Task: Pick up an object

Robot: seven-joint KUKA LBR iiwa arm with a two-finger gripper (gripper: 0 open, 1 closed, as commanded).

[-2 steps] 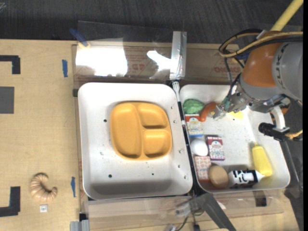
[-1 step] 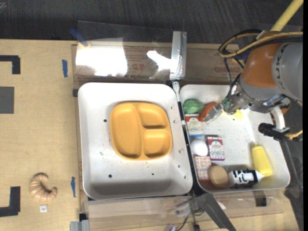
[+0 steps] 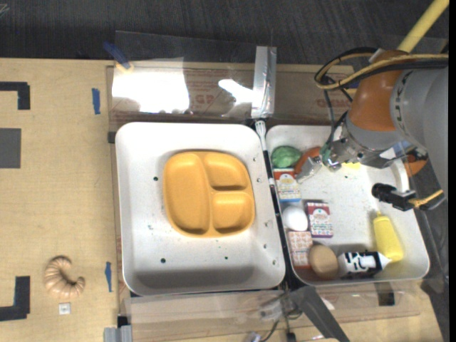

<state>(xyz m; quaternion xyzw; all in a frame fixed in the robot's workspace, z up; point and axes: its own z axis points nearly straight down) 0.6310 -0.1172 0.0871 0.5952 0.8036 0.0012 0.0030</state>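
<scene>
Objects (image 3: 318,219) below arm's (image 3: 399,112) lowered gripper (image 3: 313,165)

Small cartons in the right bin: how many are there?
3, all along the right bin's left side: one below the green object, one beside the white egg, one lower down, partly covered. Others may hide under the arm.

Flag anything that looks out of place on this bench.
A croissant-shaped item lies on the bench outside both bins, left of the left bin. Every other small object is crowded along the right bin's near-left side.
</scene>
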